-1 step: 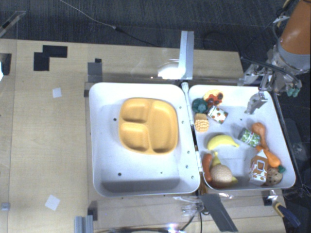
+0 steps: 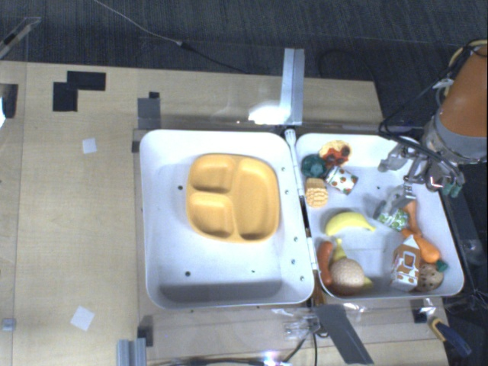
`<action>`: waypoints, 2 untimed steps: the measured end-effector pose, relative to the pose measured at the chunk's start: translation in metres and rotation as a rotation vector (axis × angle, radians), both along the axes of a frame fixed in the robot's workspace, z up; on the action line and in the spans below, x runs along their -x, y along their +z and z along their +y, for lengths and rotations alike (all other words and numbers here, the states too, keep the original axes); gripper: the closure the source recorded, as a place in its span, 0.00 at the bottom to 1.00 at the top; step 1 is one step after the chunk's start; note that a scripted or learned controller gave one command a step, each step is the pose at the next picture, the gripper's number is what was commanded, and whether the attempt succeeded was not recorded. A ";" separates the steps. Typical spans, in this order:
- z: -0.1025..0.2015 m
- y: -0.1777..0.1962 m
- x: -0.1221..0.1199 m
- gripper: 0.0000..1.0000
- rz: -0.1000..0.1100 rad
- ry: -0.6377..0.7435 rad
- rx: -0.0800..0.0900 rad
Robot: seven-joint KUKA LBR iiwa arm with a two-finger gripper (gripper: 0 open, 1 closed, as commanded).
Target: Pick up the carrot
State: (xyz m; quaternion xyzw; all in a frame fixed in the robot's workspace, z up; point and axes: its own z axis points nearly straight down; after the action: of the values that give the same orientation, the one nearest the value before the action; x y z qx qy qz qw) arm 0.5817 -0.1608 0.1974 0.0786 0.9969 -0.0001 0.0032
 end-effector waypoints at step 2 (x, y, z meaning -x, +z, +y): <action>-0.043 -0.086 0.023 1.00 -0.012 -0.020 0.002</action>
State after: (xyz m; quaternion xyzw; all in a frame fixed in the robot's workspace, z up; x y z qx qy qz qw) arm 0.5590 -0.2041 0.1110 0.0887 0.9960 -0.0009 0.0093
